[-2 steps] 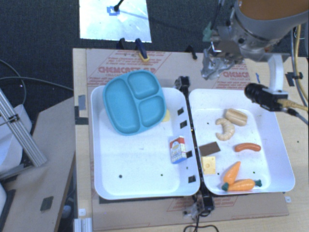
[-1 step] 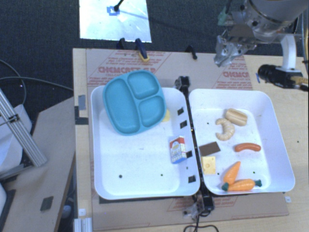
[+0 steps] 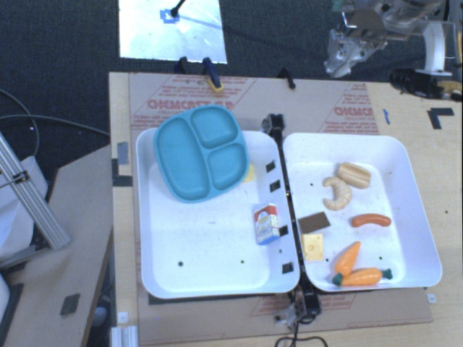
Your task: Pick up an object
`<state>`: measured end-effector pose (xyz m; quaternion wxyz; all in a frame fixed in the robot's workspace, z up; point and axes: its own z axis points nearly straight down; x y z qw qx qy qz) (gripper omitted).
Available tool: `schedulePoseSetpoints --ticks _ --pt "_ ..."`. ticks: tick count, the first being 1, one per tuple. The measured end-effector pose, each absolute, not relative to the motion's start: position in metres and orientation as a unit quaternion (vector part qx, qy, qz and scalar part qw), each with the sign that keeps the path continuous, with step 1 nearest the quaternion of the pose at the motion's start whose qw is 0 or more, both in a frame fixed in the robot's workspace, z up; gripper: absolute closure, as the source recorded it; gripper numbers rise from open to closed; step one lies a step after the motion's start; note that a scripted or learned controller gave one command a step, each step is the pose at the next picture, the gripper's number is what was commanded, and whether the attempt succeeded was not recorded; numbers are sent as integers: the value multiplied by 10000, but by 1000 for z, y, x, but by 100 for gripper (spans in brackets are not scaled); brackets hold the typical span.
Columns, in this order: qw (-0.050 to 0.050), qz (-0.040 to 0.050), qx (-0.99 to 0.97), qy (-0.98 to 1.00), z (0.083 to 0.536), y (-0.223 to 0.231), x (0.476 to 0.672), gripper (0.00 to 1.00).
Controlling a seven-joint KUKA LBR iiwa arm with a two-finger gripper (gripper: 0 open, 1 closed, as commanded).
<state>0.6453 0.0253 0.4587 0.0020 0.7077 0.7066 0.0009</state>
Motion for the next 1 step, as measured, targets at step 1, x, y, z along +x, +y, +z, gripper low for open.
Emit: schedulePoseSetpoints --ticks 1 --pt "19 8 7079 7063 465 -4 669 100"
